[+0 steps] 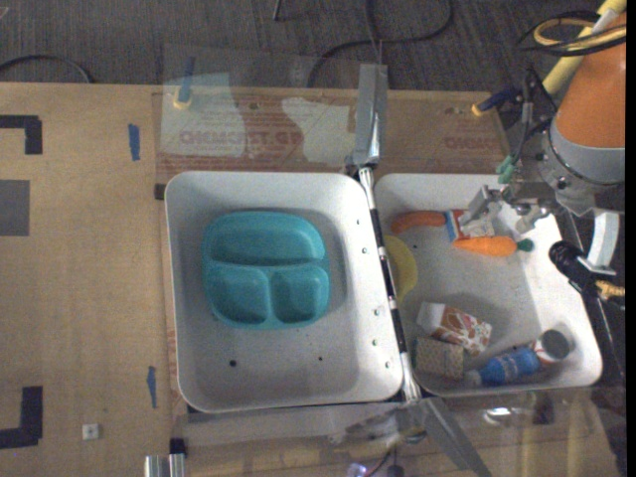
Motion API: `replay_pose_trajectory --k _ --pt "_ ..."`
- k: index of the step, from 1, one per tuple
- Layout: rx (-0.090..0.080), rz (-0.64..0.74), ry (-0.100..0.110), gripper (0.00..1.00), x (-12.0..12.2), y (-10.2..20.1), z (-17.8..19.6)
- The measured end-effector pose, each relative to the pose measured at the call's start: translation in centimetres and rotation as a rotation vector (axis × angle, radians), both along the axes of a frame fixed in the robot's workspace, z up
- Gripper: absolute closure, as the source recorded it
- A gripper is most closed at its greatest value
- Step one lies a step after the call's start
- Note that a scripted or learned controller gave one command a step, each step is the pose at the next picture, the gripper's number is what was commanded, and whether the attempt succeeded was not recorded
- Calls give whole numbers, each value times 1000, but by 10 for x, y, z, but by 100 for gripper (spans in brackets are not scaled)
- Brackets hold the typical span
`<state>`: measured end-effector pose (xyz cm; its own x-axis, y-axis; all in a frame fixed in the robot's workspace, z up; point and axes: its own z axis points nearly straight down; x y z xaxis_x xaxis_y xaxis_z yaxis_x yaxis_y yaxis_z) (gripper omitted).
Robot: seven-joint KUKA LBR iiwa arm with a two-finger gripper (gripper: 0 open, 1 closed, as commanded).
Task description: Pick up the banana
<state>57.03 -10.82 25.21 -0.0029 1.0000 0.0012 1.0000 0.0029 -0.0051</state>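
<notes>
Gripper hangs over the back of the right bin, just above an orange carrot; its opening is blurred and cluttered, so I cannot tell wide or narrow, and nothing reads as held. Banana is well apart from it, tucked against the right bin's left wall, yellow, smooth, curved, partly hidden by the rim. Main risk, as a judgement: gripper sits over the wrong item, so a straight descent likely grabs the carrot or the orange-red sausage-like piece just behind the banana. Second risk: the banana hugs the wall, so a jaw may hit the hard plastic rim or the metal divider before closing, and the rounded glossy skin could slip out of a shallow pinch. Other clutter sits nearer the front: a printed carton, a crinkled packet, a blue bottle lying down; all near enough to get nudged on a sweep. Left bin is matte white and speckled, and holds a teal divided plate, smooth moulded plastic. Bench is tan board with blue tape marks.
</notes>
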Motion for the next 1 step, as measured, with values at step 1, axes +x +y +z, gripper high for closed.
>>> replay_pose_trajectory --k 1 --pt "-1 -116 0 0 13 14 -119"
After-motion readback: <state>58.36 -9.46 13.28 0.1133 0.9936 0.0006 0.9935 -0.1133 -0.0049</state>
